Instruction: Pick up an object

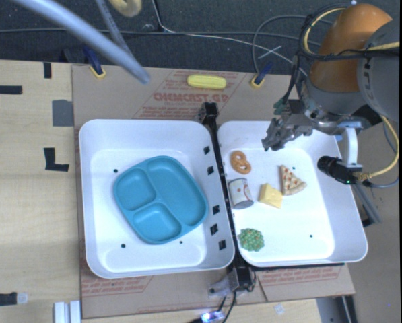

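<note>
On the left we see the left bin (93,180), holding a blue divided plate (160,198) that lies a little askew near its middle. Across the black divider sits the right bin (342,241), and here the small things are gathered toward its left half — a pretzel (240,161) near the top, a small grey can (240,193) on its side just below it, a green clump (252,239) lower down. To their right lie a yellow cheese wedge (271,196) and, touching it, a pizza slice (291,180). Above these, over the bin's far edge, hangs the pincer (279,138) — nothing sits between its fingers, and we cannot tell how far apart they stand. A yellow piece (206,82) rests on the counter (25,180) beyond the bins.
</note>
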